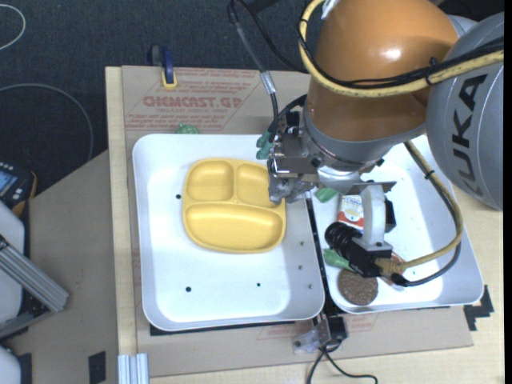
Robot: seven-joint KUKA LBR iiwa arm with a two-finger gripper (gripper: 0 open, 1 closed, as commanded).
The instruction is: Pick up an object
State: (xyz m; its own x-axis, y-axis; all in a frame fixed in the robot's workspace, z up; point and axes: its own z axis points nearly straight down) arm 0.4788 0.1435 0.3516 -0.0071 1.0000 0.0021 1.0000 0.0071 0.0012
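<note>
Where the bench comes closest to the camera, two shallow white bins sit side by side on a sheet of brown cardboard (200,102). In the near corner of the right bin (428,206) lies a flat brown disc (358,288), round and speckled. Just beyond it, a couple of small green pieces (334,257) rest against the bin's left wall. A little farther back is a red and white packet (350,211), partly hidden by the robot's own hardware. Another small green scrap (326,192) lies past that, near the wall between the bins.

The near half of the left bin (216,294) is bare white floor. Beyond that, towards its far right, sits a yellow divided plate (232,206) with one wide compartment nearer the camera and two smaller ones behind. It lies flat on the floor of the bin.

The gripper (278,189) is down at the plate's right rim, close to the wall between the bins. Whether it is open, closed or gripping the plate cannot be told from this angle, because the wrist covers it.

Above it looms the arm (472,134), grey with a large orange band (376,46), reaching in from the right.

Farthest back, the cardboard bears red printed lettering. A blue and yellow clamp (166,66) grips its far edge.
</note>
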